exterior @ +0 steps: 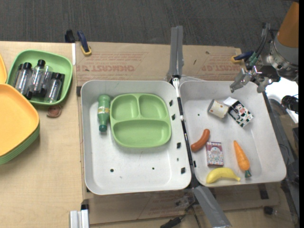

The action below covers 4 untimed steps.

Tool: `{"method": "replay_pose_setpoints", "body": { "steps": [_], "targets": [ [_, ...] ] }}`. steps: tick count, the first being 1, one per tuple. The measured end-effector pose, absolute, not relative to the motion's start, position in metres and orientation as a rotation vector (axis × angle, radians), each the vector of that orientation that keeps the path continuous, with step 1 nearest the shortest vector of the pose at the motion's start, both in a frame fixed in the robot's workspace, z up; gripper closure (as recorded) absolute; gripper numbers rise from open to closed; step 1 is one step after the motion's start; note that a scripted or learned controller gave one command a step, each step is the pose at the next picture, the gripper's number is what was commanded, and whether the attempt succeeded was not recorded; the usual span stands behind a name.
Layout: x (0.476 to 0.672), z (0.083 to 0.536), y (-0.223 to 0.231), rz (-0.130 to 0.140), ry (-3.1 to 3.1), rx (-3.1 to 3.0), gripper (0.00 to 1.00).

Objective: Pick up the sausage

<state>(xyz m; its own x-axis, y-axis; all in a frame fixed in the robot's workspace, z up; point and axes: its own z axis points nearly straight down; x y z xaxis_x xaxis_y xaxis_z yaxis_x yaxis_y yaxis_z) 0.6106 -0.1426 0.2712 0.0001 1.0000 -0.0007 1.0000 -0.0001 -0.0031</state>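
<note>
A grey arm with an orange band reaches in from the right, its two-finger gripper (250, 81) hanging over the far rim of the right-hand shallow white bin (275, 175); its fingers look spread, with nothing between them; the pick is, by my reading, not yet begun. The reddish-orange toy sausage (200, 140) lies aslant near that bin's left wall, well apart from the gripper; a small pink-and-white printed box (215, 154) sits just beside its lower end, leaving the upper end the freer to approach. A yellow toy banana (222, 175) rests along the near rim; an orange toy carrot (242, 156) lies right of the box; a cream block (218, 109) and a patterned black-and-white packet (240, 114) crowd the far corner under the gripper. Open white floor lies between those and the sausage, room enough, I judge, for a descent; the wall close on the left may hamper one finger. In the left-hand white bin (137, 179) sit a green divided plastic tray (140, 119) and a green bottle (103, 112).
</note>
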Motion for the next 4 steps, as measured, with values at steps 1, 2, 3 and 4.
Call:
{"method": "replay_pose_setpoints", "body": {
  "steps": [1, 2, 3, 4],
  "targets": [
    [0.549, 0.243, -0.159, 0.006, -1.827, -2.553, 0.00],
    [0.497, 0.138, -0.162, 0.005, -1.852, -2.534, 0.00],
    [0.477, 0.090, -0.161, 0.004, -1.654, -2.667, 0.00],
    [0.476, 0.099, -0.162, 0.006, -1.650, -2.668, 1.00]
  ]
}}
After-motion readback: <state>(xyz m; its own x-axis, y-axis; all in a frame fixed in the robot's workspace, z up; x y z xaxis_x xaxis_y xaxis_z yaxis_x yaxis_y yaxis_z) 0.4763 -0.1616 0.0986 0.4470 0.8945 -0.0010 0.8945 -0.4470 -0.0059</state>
